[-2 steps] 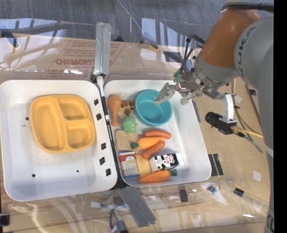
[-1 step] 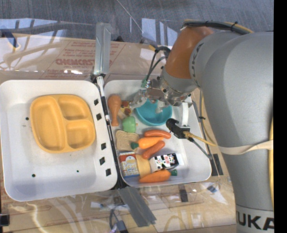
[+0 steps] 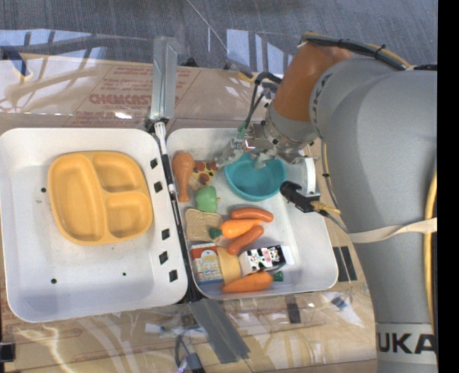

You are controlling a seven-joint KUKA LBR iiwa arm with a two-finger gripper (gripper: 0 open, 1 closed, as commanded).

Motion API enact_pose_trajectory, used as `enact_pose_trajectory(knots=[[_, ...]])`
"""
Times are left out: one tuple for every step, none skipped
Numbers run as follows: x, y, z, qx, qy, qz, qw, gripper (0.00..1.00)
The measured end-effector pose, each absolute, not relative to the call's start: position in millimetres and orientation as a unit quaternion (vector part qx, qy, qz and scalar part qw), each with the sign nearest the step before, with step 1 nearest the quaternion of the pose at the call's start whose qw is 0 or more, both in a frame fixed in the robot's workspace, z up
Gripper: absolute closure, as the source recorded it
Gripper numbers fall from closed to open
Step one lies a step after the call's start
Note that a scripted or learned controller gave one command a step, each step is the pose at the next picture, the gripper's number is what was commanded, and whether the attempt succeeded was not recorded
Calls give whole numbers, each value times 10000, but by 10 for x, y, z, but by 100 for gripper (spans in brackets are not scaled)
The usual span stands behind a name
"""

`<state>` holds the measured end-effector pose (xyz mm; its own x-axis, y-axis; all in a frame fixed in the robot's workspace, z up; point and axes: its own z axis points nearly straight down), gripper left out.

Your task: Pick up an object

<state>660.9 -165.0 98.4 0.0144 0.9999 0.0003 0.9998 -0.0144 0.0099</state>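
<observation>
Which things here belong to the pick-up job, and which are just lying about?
Job:
gripper
teal bowl
carrots
hot dog
green toy

Lying about:
yellow divided tray
left bin

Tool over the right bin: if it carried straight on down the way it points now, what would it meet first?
Most likely the teal bowl, which sits right under the tool; depth is hard to judge from this slanted view.

Yellow divided tray [image 3: 99, 195] sits in left bin [image 3: 19, 286]. Cardboard sheet [image 3: 81, 92] under both bins. Grey carpet [image 3: 74, 2] beyond the bench.
</observation>
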Motion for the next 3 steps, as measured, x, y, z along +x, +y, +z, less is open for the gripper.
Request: enact_pose_trajectory(knots=[[6612, -1623, 1088, 7098, 7044, 27, 10, 100], [6520, -905, 2195, 7557, 6549, 15, 6, 100], [6290, -423, 2390, 8008, 5990, -28, -31, 100]])
